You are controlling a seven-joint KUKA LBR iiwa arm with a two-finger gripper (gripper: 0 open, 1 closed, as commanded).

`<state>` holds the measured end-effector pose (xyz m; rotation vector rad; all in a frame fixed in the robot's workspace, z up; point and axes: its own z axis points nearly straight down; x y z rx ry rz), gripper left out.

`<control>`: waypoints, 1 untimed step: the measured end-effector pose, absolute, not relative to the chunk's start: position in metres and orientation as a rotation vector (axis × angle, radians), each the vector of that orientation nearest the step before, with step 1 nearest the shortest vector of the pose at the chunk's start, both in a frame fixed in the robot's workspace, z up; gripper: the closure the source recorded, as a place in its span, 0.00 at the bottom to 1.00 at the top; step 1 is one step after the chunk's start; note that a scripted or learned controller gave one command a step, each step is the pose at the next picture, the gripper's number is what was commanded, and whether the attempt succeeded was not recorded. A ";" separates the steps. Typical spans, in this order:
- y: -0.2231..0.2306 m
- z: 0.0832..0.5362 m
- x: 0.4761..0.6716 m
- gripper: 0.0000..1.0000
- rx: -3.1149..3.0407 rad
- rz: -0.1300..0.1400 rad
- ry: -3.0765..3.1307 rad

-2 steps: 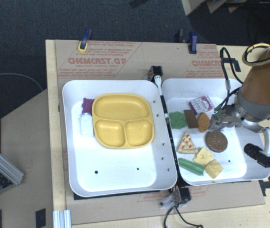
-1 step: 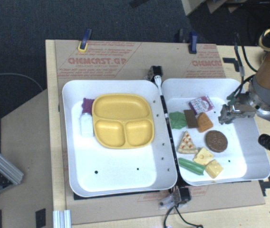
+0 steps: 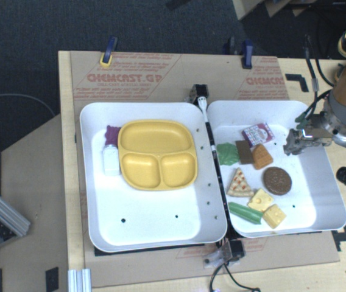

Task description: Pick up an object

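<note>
The bench carries a sheet of brown cardboard (image 3: pixel 161 72) with red printed lettering, held at its upper edge by a yellow clamp (image 3: pixel 107 57) and a blue clamp (image 3: pixel 247 53). Two shallow white bins with rounded corners sit side by side on it, touching along the centre of the frame.

The left bin (image 3: pixel 148 224) holds a smooth, glossy yellow plate (image 3: pixel 158 154) of rounded-rectangular shape, divided into one long upper compartment and two smaller lower ones. A small white bottle with a purple top (image 3: pixel 110 151) lies just beside the plate's left edge.

The right bin (image 3: pixel 319 193) holds a cluster of toy food items left of its centre:
- a crinkled purple and white packet (image 3: pixel 257 133) at the top;
- a flat dark brown bar (image 3: pixel 244 152) beside an orange-brown bread-like piece (image 3: pixel 262 157);
- a green leafy piece (image 3: pixel 227 154) against the left wall;
- a round, dark brown cookie (image 3: pixel 277 180) with a ridged face;
- a triangular pizza slice (image 3: pixel 240 184);
- two pale yellow cheese blocks (image 3: pixel 267 208);
- a green cylindrical piece (image 3: pixel 244 212) at the lower edge.

The gripper (image 3: pixel 298 142) of the grey arm hangs over the right part of the right bin, apart from the packet and the bread-like piece, with nothing visible between its fingers. Whether the jaws are released or clenched cannot be told.
</note>
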<state>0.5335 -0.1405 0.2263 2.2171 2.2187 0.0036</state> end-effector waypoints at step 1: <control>-0.091 0.221 0.538 1.00 2.218 0.001 2.228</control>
